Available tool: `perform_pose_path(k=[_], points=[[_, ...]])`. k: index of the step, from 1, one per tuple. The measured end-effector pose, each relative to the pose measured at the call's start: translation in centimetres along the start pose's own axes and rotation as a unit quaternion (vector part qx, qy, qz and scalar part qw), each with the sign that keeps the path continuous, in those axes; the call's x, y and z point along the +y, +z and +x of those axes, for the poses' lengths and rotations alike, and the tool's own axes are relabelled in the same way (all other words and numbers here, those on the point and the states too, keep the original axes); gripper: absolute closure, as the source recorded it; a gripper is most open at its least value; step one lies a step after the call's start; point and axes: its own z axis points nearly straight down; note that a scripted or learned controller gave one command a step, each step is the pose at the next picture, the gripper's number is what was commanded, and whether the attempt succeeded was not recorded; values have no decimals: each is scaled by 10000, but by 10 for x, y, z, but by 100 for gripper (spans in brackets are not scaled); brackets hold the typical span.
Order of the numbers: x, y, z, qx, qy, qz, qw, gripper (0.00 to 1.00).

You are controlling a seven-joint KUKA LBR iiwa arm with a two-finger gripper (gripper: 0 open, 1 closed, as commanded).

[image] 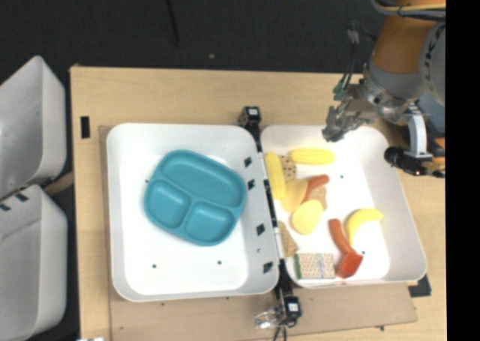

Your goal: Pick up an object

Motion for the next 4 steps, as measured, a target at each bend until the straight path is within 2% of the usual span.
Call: perform_pose_path(k=[1,2,3,4], points=[[9,16,50,-3,5,15,10000,100],[4,19,86,-6,13,17,10000,100],[6,-1,85,-2,9,6,10000,100],[8,5,96,-6,10,17,10000,100]])
